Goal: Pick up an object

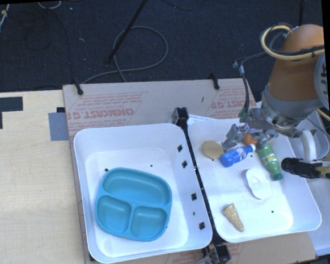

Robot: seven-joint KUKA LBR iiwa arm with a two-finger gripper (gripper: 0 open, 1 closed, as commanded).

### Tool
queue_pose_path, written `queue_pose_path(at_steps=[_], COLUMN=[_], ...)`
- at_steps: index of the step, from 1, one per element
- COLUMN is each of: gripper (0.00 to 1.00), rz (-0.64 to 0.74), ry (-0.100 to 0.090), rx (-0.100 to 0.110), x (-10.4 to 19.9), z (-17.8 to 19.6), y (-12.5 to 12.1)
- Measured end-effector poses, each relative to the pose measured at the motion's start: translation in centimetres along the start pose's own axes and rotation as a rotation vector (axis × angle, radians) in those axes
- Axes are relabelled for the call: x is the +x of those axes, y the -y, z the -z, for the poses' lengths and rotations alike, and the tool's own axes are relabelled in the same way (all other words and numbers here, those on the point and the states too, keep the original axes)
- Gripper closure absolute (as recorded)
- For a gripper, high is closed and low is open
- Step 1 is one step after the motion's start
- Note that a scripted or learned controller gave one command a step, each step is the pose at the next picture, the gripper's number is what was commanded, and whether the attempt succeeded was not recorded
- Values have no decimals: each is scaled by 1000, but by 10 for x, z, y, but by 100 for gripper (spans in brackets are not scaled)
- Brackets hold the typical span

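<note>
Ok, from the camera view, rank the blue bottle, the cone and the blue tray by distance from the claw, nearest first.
1. Blue bottle: just below the claw, right bin.
2. Cone: lower in the right bin, toward its front edge.
3. Blue tray: left bin, across the divider.

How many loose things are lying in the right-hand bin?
5: a tan disc, a blue bottle, a green bottle, a white piece and a cone. The arm may hide more.
</note>
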State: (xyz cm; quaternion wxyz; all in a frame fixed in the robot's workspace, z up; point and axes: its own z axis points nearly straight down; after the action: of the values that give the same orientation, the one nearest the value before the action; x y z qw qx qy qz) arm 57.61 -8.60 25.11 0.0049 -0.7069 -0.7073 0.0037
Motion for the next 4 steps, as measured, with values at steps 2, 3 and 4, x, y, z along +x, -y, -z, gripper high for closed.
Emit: queue_pose_path(at_steps=[2,3,4], gripper=[0,0,0], rz=[-1,-1,-2], ry=[1,0,1], rx=[-2,-2,-8], x=[-4,1,2], z=[-59,-123,-165], y=[-4,-4,-4])
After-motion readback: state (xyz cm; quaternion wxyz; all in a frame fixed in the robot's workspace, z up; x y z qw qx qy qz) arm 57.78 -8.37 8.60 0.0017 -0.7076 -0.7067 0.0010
